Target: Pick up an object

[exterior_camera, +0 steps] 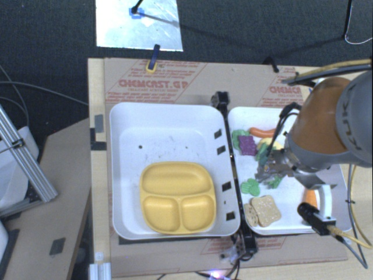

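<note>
Toy food fills the right-hand bin [338, 217], and any piece of it could serve as the thing to lift. Nearest the camera lie two slices of bread [263, 210], flat on the bin floor and touching one another, low and thin, so probably awkward for a claw coming from above. Just beyond them sits a small green leafy piece [250, 186], apart from the bread. An orange piece [310, 196] shows at the arm's lower edge, partly hidden.

The claw [270, 172] hangs over the middle of this bin, down among a cluster of green pieces [275, 181]. Its dark fingers merge with the toys beneath them, so I cannot tell how wide they stand or whether anything sits between them. The arm [326, 121] comes in from the right and covers much of the bin, presumably because the program has picked a target in that middle cluster. A grasp here risks nudging neighbours, as the pieces lie close together.

Farther back rest a purple bunch of grapes [247, 145] beside a green pepper-like piece [239, 136], with a carrot [261, 132] near the far wall.

To the left, the other bin [125, 124] holds a yellow divided plate [178, 196], lying flat. Both bins sit on a cardboard sheet [175, 81] covering the worktop.
</note>
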`<state>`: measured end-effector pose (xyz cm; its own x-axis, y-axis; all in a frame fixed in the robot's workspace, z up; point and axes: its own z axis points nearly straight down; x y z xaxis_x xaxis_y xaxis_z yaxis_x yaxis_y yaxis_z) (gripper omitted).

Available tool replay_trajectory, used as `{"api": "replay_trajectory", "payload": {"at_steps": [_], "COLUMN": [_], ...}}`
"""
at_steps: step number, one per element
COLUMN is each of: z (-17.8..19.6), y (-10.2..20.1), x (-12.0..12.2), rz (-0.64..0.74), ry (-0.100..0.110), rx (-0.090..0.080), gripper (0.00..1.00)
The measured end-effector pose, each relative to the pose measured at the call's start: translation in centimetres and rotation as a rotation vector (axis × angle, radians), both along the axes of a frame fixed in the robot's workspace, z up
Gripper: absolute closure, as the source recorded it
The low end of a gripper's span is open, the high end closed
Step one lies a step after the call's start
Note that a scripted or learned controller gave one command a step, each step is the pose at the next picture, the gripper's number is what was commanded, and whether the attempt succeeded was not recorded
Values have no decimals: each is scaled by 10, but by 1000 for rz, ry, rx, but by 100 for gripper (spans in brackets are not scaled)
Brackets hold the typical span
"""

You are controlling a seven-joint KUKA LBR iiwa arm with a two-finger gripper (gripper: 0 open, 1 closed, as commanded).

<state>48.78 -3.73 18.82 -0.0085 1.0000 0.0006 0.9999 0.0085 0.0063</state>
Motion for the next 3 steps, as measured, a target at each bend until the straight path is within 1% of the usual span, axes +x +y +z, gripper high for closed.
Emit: {"api": "replay_trajectory", "payload": {"at_steps": [1, 2, 3], "z": [-4, 61, 173], "y": [34, 81, 70], "x": [18, 24, 12], "rz": [-2, -2, -3], "ry": [4, 2, -3], "rx": [0, 0, 0], "gripper": [100, 100, 100]}}
